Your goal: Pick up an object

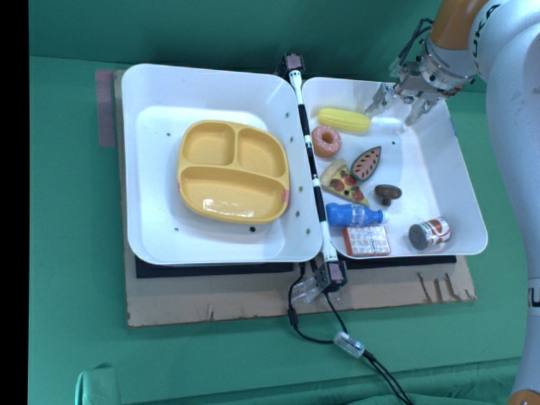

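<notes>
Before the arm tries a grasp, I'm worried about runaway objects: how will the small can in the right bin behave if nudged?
The can lies on its side near the right bin's front corner, so it will probably roll when nudged. Its round body looks rigid and smooth, so fingers might slip off. The raised rim would likely stop it.

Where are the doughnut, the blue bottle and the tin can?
doughnut (326, 141), camera view, on its pink icing ring.
blue bottle (350, 216), camera view, mid body.
tin can (430, 233), camera view, on its side label.
</notes>
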Tool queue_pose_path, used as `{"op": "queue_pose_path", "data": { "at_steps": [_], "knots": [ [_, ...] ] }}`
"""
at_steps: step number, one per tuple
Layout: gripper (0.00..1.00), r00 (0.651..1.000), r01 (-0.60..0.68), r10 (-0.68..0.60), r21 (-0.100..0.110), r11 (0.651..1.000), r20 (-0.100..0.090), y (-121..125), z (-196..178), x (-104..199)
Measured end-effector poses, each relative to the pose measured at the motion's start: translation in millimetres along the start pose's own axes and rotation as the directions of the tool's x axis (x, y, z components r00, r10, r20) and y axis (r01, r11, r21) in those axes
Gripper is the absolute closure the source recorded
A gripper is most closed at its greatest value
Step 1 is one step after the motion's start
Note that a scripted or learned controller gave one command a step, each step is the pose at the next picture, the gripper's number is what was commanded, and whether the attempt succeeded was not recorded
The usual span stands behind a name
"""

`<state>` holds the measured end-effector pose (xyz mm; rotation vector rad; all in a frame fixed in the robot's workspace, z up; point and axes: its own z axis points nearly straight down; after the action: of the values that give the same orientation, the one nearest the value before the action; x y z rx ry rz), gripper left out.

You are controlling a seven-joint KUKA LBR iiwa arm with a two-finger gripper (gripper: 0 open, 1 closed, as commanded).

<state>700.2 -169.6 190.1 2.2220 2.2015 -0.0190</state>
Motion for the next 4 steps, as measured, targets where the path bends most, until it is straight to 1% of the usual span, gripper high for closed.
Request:
{"op": "queue_pose_path", "data": {
  "at_steps": [1, 2, 3, 4],
  "knots": [
    [0.0, 1.0, 0.004, -0.004, 0.007, 1.0, -0.004, -1, 2, 59],
    [1.0, 1.0, 0.001, -0.001, -0.002, 1.0, -0.019, 2, -16, 64],
    [1.0, 0.999, 0.017, -0.016, 0.012, 1.0, -0.051, 3, 3, 9],
    [0.0, 1.0, 0.007, -0.007, 0.006, 1.0, -0.016, 1, 4, -7]
  ]
}}
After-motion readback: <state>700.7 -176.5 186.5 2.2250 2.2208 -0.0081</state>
